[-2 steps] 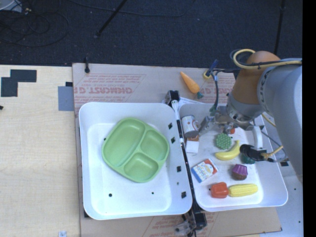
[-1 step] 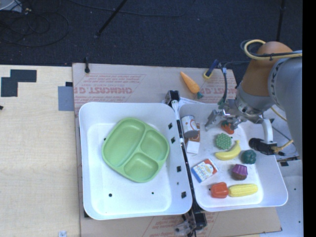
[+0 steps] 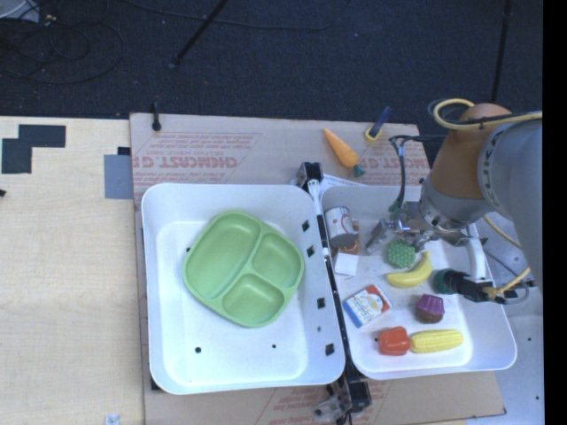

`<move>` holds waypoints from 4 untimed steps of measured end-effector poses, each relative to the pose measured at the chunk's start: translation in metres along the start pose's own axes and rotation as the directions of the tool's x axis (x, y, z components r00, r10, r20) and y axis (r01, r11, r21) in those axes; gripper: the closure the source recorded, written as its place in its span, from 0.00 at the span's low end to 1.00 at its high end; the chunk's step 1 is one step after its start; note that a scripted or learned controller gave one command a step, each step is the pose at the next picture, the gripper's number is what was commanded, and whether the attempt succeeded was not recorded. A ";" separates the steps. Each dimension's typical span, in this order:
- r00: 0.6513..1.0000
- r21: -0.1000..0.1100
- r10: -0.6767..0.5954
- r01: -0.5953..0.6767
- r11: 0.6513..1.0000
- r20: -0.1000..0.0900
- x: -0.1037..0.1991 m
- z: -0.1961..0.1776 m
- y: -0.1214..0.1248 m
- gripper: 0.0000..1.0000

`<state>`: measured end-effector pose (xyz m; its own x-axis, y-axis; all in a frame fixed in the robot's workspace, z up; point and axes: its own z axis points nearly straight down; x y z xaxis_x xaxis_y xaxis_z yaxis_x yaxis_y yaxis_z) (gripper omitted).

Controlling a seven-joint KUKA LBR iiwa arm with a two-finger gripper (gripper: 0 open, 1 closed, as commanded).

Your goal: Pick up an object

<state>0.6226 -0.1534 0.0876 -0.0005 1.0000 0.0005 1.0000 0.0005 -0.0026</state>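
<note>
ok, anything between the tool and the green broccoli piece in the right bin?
Nothing visible. The tool sits just above-left of the green broccoli piece, with no object in the gap. The banana touches the piece's lower side and the can stands off to the left, so both are close neighbours rather than blockers.

Toys crowd the right bin (image 3: 496, 354); left bin's (image 3: 177, 361) margins open.

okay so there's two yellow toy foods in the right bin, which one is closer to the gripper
The banana. It lies just below the gripper, beside the green toy. The corn cob lies farther down, at the bin's near edge next to the red pepper.
</note>
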 end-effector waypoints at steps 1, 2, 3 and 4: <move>1.000 0.009 0.002 -0.002 1.000 -0.002 0.007 0.001 0.019 0.00; 1.000 0.005 0.001 -0.001 1.000 0.001 0.020 0.001 0.020 0.00; 1.000 -0.002 0.000 0.000 1.000 0.001 0.008 -0.035 0.021 0.00; 1.000 0.000 0.001 -0.001 1.000 0.000 0.007 0.000 0.021 0.00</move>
<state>0.6438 -0.1467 0.0877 0.0002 1.0000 0.0002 1.0000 -0.0002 -0.0023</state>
